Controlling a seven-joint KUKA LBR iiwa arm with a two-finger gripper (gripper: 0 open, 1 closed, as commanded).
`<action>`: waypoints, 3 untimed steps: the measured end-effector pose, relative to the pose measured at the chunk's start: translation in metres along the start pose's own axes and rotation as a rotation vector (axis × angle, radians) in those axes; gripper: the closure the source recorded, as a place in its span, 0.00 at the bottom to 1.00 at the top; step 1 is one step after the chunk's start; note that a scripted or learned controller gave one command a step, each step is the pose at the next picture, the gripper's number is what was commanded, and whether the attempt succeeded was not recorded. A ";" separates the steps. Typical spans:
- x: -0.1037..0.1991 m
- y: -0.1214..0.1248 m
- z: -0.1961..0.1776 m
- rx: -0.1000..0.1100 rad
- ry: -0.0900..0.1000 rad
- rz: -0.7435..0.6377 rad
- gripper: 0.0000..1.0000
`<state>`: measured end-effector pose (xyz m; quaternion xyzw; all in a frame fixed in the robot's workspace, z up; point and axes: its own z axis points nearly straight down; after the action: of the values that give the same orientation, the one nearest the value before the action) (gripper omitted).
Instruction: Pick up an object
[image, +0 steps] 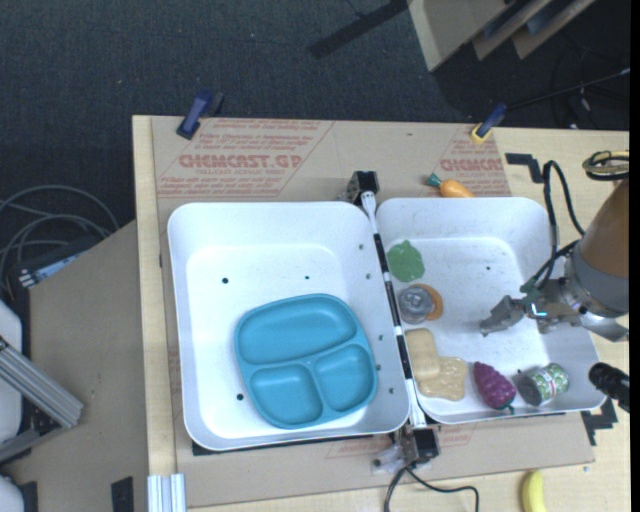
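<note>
Pick not yet made, as far as this frame shows. The gripper (505, 316) sits low inside the right bin (470, 212), over bare white floor, and nothing lies between its fingers (494, 322); they look spread a little rather than pressed together, though the tips are small and dark and the exact gap is hard to read. Candidate objects are all within the same bin as the tool. Nearest below it, toward the bin's front wall: the purple fruit (492, 384) and, just beside that, the green-labelled can (545, 382) lying on its side. Off to the tool's left, along the divider: the round tin (419, 301), the green leafy piece (405, 261) behind it, and the tan block (432, 365) in front. None of them touches the gripper — each stands apart from the fingertips. The other bin (200, 240), well to the tool's left, holds a blue divided tray (303, 357), far from the reach as posed. An orange carrot-like toy (452, 187) lies outside the bins, beyond the far rim. Judgement: the approach is done — tool is down at bin level — but selection, closing on an object and lifting all remain. The purple fruit or the can looks like the shortest move from here.
</note>
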<state>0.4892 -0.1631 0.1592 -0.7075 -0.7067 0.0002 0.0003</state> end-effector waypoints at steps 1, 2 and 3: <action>0.039 -0.009 0.073 -0.008 -0.005 0.002 0.00; 0.004 -0.007 0.069 -0.002 -0.002 0.000 0.00; -0.035 0.036 0.007 -0.003 -0.002 -0.001 0.00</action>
<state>0.5248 -0.1984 0.1523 -0.7070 -0.7072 -0.0002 -0.0013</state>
